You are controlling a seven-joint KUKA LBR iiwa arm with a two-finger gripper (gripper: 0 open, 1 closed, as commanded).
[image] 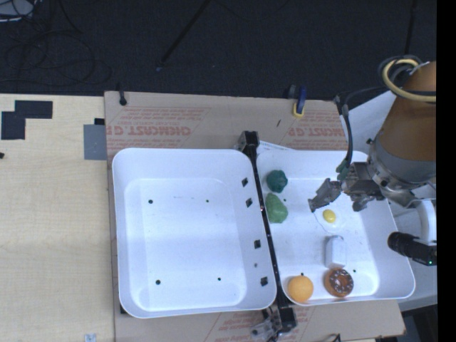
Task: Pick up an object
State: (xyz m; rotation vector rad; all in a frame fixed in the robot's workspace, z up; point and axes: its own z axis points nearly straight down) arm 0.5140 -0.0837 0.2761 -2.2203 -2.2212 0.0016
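Over right bin (390,282) | fingers (318,199) spread, empty | above fried egg (329,217)

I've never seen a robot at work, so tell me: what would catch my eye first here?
Probably the big grey arm with its orange band, reaching in from the right, its pincer poised over the right bin. Beneath it lies a fried egg toy, with an orange and a chocolate doughnut along the near edge.

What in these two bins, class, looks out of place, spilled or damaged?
Nothing stands out. The fried egg, doughnut, orange, white block and two green toys lie loose and intact in the right bin.
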